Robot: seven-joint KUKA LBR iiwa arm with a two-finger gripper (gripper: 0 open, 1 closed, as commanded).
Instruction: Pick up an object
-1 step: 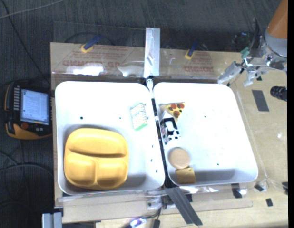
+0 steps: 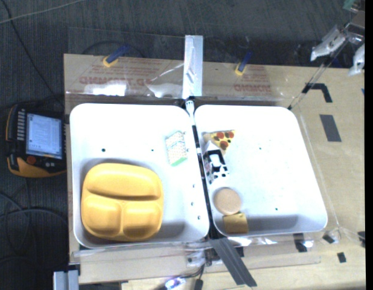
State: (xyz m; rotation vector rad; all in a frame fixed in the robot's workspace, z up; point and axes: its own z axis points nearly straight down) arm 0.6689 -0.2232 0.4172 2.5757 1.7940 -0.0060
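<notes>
Along the right bin (image 2: 307, 162)'s left wall we see a pizza-slice toy (image 2: 222, 138), a black-and-white piece (image 2: 215, 164), a tan disc (image 2: 227, 200) and a brown block (image 2: 235, 223); its right half lies open. Across the divider, a yellow bread-shaped toy (image 2: 121, 200) fills the left bin (image 2: 114, 119)'s near corner beside a small green packet (image 2: 176, 148). At the top right corner we see a pale piece of the rig (image 2: 337, 41), and we cannot tell its grip.

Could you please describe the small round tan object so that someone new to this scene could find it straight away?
Look in the right-hand white bin, along its left wall near the front corner. The round tan disc lies there, just behind a mustard-yellow block. It is the only circular item; the black-and-white piece farther back is angular.
</notes>
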